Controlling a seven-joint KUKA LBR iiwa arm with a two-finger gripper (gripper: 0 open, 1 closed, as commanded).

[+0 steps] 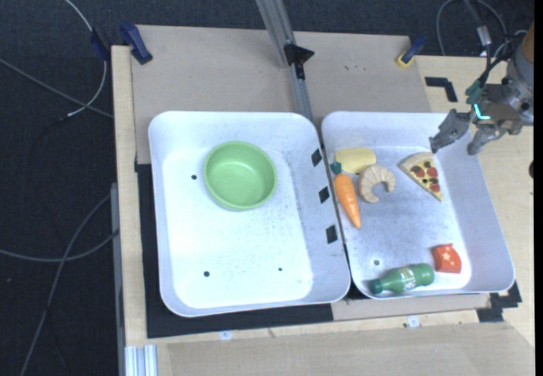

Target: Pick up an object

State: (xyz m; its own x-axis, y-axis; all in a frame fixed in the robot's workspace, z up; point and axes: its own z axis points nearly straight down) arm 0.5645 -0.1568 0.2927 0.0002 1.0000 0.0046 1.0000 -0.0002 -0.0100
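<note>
The right bin (475, 196) holds a pizza slice (423, 175), a croissant (377, 182), a carrot (346, 199), a yellow block (355, 159), a red piece (447, 258) and a green bottle (401, 279) lying on its side. My gripper (462, 135) hangs at the bin's far right corner, just up and right of the pizza slice. Its two dark fingers (444, 133) are spread apart with nothing between them.
The left bin (178, 264) holds a light green bowl (241, 175). A metal pole (270, 1) rises from the bench's back edge between the bins. Blue and yellow clamps sit at the back corners. Bare floor lies in the middle of the right bin.
</note>
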